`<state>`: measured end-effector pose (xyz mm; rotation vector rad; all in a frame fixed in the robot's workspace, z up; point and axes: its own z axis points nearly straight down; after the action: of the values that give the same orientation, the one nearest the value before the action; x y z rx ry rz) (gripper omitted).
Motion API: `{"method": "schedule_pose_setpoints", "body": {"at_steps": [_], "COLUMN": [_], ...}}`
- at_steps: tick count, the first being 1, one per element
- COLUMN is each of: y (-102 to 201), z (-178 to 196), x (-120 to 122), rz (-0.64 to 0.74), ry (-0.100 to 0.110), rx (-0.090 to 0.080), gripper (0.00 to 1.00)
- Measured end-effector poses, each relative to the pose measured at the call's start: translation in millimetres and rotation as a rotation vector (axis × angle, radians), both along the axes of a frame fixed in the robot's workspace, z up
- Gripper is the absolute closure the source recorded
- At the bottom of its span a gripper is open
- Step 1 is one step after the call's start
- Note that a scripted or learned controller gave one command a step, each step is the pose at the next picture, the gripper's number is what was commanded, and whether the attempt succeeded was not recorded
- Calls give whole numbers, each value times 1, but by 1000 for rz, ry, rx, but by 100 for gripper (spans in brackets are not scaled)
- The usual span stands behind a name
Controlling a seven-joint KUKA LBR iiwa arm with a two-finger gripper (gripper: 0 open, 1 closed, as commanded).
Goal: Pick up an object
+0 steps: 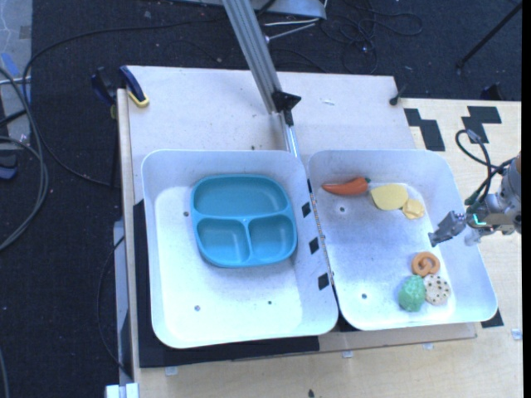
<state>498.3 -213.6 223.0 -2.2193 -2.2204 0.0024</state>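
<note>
The right bin (373,305) holds several toy foods. An orange carrot (346,186) lies near its far wall, with a pale yellow piece (389,196) and a smaller yellow piece (412,210) to its right. Near the front right corner sit an orange ring-shaped piece (426,264), a green lump (411,293) and a speckled cookie (436,288). My gripper (442,230) reaches in over the bin's right rim, a little above and to the right of the orange ring, and nothing shows in it.
The left bin (174,297) carries a blue divided tray (244,220). A slanted metal pole (253,40) stands behind the bins. Cables lie on the dark floor around the bench, and black markers (427,127) show on the bench at the right.
</note>
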Motion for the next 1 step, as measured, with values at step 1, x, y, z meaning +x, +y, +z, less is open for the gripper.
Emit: {"method": "schedule_pose_setpoints", "body": {"at_steps": [1], "y": [0], "z": [1], "x": [1], "rz": [0], "ry": [-3], "rx": [-1], "gripper": [0]}}
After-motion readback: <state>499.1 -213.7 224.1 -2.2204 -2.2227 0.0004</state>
